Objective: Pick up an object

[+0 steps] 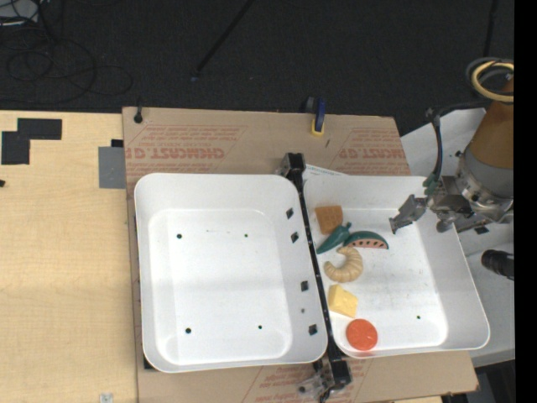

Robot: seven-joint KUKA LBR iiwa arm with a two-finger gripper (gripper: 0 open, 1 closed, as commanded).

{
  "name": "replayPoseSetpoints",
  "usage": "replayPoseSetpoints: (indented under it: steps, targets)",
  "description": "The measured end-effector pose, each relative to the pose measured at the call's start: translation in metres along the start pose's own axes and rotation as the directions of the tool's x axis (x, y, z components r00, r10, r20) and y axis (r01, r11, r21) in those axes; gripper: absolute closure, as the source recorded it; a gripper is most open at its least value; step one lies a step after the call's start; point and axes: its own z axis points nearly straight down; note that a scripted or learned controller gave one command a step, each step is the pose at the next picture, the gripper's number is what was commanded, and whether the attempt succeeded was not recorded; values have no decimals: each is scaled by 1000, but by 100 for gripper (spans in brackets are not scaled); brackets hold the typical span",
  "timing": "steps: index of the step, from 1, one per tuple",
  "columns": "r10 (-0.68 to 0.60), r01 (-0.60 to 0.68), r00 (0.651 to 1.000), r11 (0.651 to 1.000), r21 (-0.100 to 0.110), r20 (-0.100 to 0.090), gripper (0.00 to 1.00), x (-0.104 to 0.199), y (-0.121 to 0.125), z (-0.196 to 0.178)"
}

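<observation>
Several small items lie along the left side of the right bin (453,309): an orange-brown block (329,218), a teal curved piece (335,238), a watermelon slice (370,243), a tan curled pastry shape (346,265), a yellow wedge (341,300) and a red-orange disc (362,334). My gripper (424,217) hangs over the upper right part of that bin, to the right of the watermelon slice and apart from it. Its fingers (405,212) are spread open with nothing between them.
The left bin (151,309) sits beside the right one, with a black divider rail (307,259) between them. Both rest on a cardboard sheet (218,145). A blue and yellow clamp (317,116) is at the cardboard's far edge. The orange-banded arm (495,141) enters from the right.
</observation>
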Motion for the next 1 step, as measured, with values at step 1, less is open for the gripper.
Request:
replayPoseSetpoints:
  steps: [1]
  targets:
    - [-5, 5, 1000, 1000, -20, 3, 0, 70, -5, -262]
